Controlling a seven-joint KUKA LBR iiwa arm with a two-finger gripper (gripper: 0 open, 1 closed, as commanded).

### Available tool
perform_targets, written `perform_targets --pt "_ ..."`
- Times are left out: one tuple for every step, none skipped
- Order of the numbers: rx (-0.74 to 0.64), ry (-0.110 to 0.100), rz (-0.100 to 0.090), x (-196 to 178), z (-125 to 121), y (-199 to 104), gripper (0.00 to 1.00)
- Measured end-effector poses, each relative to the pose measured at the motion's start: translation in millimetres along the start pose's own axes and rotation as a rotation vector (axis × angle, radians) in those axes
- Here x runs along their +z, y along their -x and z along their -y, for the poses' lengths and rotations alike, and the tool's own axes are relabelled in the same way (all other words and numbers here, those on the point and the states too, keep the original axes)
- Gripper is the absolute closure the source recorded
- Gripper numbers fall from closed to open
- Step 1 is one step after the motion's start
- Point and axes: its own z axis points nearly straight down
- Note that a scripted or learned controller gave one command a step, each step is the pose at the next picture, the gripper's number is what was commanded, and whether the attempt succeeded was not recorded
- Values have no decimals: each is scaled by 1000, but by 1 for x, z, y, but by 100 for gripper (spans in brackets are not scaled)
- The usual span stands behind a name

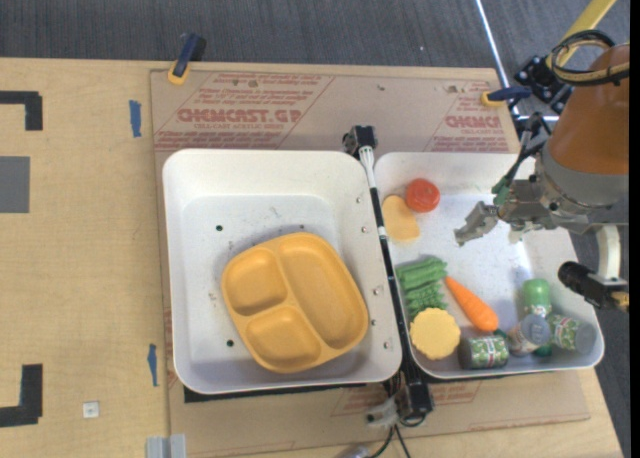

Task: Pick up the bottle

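Observation:
The bottle (537,306), small with a green top and a clear lower part, lies in the near right corner of the right bin (455,168), among other small items. My gripper (495,228) hangs over the middle right of that bin, up and to the left of the bottle and apart from it. Its two fingers are spread open with nothing between them.
The right bin also holds a red tomato (422,195), a pale orange piece (400,218), green beans (422,281), a carrot (470,304), a yellow round piece (435,333) and a green can (486,351). A yellow divided plate (293,299) lies in the left bin (190,206).

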Motion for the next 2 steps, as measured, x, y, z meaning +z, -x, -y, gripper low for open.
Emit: perform_targets --pt "260 9 0 90 -2 -18 0" --pt "481 15 -4 99 6 -22 0"
